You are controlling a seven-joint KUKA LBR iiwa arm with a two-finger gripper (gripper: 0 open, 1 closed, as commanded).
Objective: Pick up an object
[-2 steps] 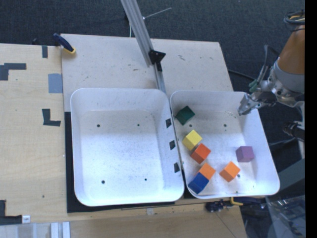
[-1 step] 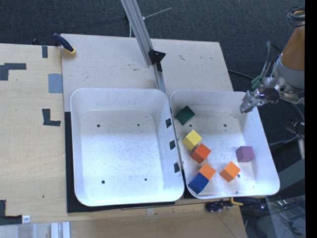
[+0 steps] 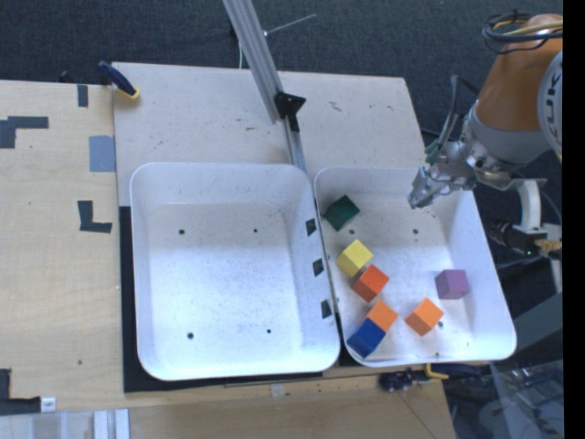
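My arm [image 3: 521, 90] hangs over the right bin [image 3: 484, 273]; whether my gripper [image 3: 423, 193] is parted or closed, I cannot tell. Nothing is picked: green block [image 3: 342, 212], yellow block [image 3: 355, 257], purple block [image 3: 452, 283] lie loose below

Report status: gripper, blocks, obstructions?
Gripper over right bin's upper right corner, nothing seen held. Six blocks in that bin, green block nearest. No obstruction visible.

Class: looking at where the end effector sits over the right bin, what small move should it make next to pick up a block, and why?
Probably lower toward the purple block: the end effector sits at the right bin's upper edge holding nothing, and that block lies apart from the others.
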